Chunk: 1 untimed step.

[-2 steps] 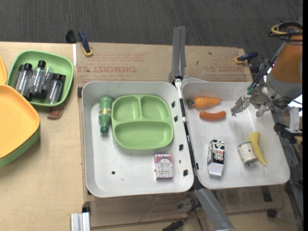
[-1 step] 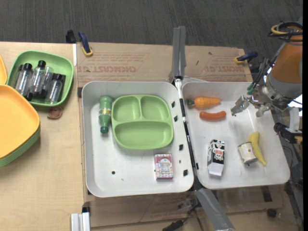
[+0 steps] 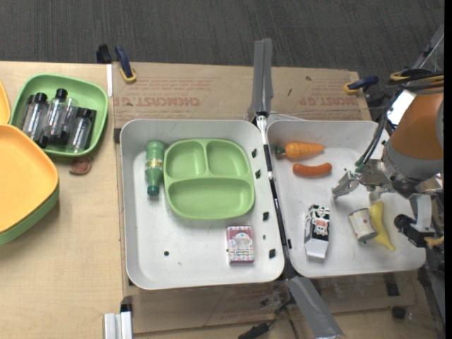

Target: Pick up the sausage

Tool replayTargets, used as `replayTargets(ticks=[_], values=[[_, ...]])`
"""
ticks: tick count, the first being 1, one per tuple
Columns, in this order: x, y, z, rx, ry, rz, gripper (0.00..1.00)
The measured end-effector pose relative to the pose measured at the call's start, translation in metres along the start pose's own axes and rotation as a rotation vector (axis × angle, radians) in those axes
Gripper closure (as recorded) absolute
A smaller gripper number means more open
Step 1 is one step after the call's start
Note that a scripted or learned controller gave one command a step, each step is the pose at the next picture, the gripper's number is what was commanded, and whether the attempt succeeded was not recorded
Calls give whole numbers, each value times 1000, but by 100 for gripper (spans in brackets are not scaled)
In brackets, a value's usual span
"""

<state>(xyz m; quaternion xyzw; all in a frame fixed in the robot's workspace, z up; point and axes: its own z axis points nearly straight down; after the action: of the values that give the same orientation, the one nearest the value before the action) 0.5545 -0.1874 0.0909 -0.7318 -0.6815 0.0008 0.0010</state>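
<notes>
Hovering claw (image 3: 347, 186) in right bin (image 3: 402, 260), fingers apart and holding nothing, sausage (image 3: 311, 169) just left, beneath carrot (image 3: 300, 149)

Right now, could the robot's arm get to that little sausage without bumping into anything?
Probably yes. The sausage lies on bare bin floor just left of the tool, with open space between them. The carrot sits close behind the sausage, so it could get nudged.

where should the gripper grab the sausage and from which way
Probably at the middle of the sausage, coming straight down from above. It lies flat and lengthwise left to right on the floor of the right bin, so the fingers should close across its narrow width. The carrot lies just behind it, apart by a small gap, so keep the far finger tight. The gripper is near its right end.
</notes>
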Motion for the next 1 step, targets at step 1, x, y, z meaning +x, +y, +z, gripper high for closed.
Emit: replayTargets(ticks=[1], values=[[18,-34,0,0,0,-46,0]])
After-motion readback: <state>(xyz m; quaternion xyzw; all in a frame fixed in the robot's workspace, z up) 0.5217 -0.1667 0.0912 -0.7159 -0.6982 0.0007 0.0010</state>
